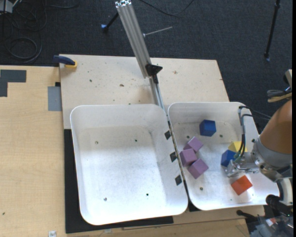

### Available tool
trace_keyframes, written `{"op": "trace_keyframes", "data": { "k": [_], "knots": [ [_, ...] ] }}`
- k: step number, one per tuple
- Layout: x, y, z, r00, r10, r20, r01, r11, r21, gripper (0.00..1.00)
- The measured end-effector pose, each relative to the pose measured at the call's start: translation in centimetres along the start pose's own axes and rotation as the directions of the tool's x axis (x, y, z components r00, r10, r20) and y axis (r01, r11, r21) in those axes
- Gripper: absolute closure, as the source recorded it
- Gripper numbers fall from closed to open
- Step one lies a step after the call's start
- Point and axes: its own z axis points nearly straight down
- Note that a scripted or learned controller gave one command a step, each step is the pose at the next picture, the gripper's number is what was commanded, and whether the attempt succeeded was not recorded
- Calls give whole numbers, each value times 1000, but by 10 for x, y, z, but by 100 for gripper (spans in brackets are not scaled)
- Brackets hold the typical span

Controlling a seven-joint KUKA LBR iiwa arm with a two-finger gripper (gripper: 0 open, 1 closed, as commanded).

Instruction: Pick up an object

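Right now tool (grip unclear) beside small blue cube, near orange cube

Two white bins are sitting on the pale wooden desk; the left bin is showing dark specks across its white floor. In the right bin, three purple cubes are clustering at nine o'clock, a blue cube is lying at twelve o'clock, and a yellow block, a second blue block and an orange-red cube are lying toward four o'clock. The silvery claw is gleaming beneath the arm's orange band.
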Motion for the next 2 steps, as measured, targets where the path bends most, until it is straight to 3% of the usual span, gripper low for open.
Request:
{"op": "trace_keyframes", "data": {
  "k": [2],
  "knots": [
    [0, 2, -105, 1000, -12, 4, 12, 1000, -5, 100]
  ]
}}
